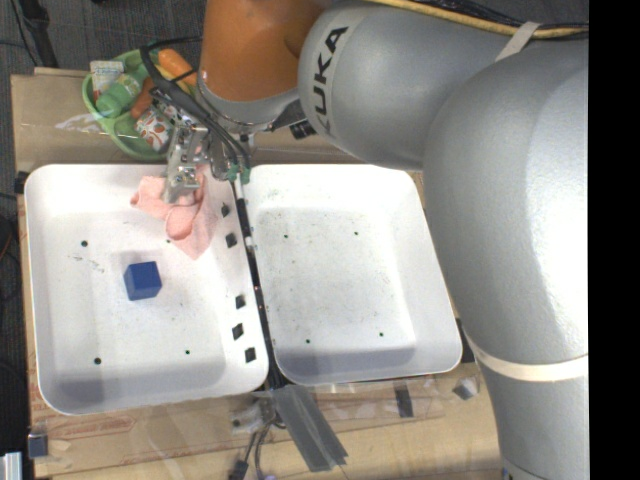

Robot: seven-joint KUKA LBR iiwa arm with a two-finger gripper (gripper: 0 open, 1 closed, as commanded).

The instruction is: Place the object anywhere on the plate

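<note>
A pink, flat, crumpled-looking piece (pixel 196 230) lies in the upper right part of the left bin (pixel 60 368), with a rounder pink lump on it just under the gripper. My gripper (pixel 184 180) hangs directly over the pink piece's upper edge, pointing down, and hides part of it. Whether it touches the pink piece, I cannot tell. A blue cube (pixel 143 280) rests on the left bin's floor, apart from the gripper, down and to its left.
The right bin (pixel 345 268) lies beside the left one, under the grey arm. A green bowl (pixel 125 103) with several small items stands behind the left bin's far edge. Black clips (pixel 240 268) run along the seam between the bins.
</note>
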